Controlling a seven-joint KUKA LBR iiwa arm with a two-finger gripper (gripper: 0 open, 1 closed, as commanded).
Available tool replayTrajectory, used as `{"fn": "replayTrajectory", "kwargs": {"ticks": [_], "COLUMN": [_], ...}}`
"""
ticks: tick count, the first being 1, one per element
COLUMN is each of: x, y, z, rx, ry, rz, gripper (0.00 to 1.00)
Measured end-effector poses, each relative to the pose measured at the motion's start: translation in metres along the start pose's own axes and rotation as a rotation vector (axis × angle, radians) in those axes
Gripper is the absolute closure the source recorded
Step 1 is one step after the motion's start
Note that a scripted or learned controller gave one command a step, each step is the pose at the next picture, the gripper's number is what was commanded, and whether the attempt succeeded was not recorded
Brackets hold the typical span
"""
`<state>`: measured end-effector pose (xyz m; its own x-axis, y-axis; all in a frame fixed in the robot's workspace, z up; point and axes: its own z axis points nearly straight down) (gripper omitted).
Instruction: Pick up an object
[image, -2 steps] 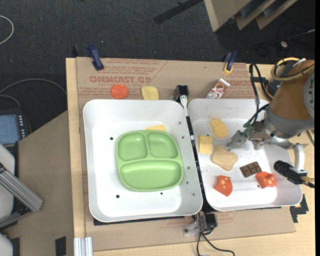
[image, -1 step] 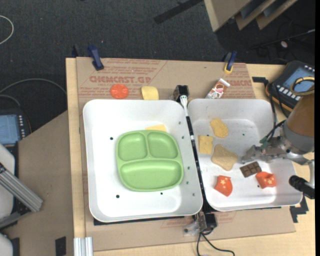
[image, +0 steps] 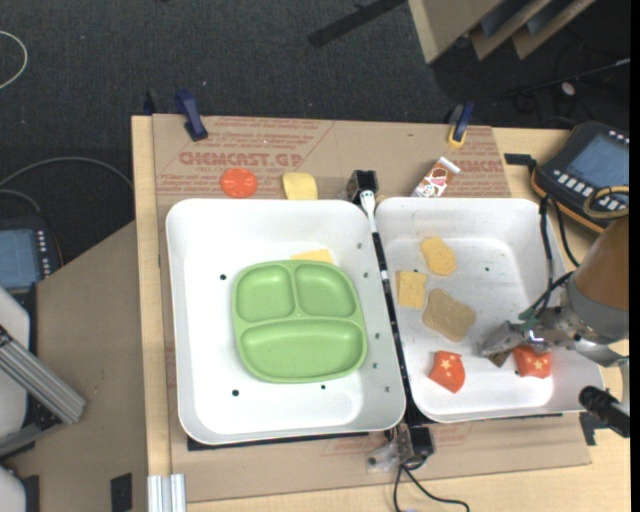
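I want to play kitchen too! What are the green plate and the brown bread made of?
The green plate looks like smooth plastic: one even color, soft shine, three molded sections. The brown bread looks like a toy slice, probably plastic or foam, with a dull, flat surface; which one can't be told from here.

White bins: two, left (image: 190, 330) and right (image: 480, 215)
Green divided plates: one (image: 298, 322)
Red pieces: two (image: 448, 371), (image: 535, 364)
Tan and yellow food pieces in right bin: three (image: 437, 256), (image: 411, 289), (image: 447, 315)
Blue clamps: two (image: 190, 113), (image: 459, 122)
Grippers: one (image: 515, 340)
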<state>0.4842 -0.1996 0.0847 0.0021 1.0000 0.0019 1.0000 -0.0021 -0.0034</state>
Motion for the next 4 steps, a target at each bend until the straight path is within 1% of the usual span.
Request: {"fn": "replayTrajectory", "kwargs": {"ticks": [1, 2, 3, 4], "x": [0.0, 0.063, -0.031, 0.03], "y": [0.004, 0.08, 0.059, 0.098], "z": [-0.011, -0.007, -0.129, -0.089], "rx": [-0.007, -0.013, -0.017, -0.004], "ry": [-0.002, -0.004, -0.013, 0.0], "rz": [-0.001, -0.011, 0.005, -0.009], "gripper": [1.0, 1.0, 1.0, 1.0]}}
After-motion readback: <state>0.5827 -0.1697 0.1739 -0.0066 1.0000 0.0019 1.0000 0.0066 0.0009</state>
